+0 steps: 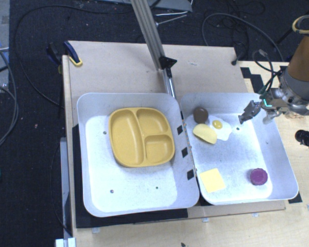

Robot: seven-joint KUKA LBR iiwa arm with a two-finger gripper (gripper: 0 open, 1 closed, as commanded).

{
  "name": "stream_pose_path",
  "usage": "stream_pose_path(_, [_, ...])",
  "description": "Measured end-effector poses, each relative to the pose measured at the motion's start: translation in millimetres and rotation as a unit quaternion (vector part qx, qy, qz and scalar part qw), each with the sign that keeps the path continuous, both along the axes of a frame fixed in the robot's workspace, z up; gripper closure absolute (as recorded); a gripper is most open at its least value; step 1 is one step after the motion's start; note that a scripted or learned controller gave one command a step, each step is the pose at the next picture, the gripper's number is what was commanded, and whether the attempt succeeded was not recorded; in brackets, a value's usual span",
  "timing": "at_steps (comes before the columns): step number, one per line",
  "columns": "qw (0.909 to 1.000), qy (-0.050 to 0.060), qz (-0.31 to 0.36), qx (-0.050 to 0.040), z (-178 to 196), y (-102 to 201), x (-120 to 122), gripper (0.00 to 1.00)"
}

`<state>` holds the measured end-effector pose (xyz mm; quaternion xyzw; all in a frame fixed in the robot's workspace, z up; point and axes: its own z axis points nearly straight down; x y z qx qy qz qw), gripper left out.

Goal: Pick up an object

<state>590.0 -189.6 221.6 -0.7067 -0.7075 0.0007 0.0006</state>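
The right bin [278, 153] holds several small items. There is a brown round piece [200, 115], a white fried egg toy [221, 128], a pale yellow wedge [205, 134], a flat yellow square [212, 180] and a purple round piece [258, 176]. My gripper [257, 116] hangs over the bin's upper right part, to the right of the egg and apart from it. Its fingers stand open with nothing between them.
The left bin [92, 189] bears a yellow divided plate [142, 137]. A slanted metal pole [150, 27] comes down to the back edge between the bins. Cables lie on the dark floor behind the bench.
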Motion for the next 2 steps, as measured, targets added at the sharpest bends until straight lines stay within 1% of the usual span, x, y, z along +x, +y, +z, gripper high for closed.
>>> stream_pose_path(1, [1.0, -0.001, 0.0, -0.0002, 1, 0, 1, 0.0])
stream_pose_path(2, [1.0, 0.002, 0.0, 0.0007, -63, 5, 0, 0.0])
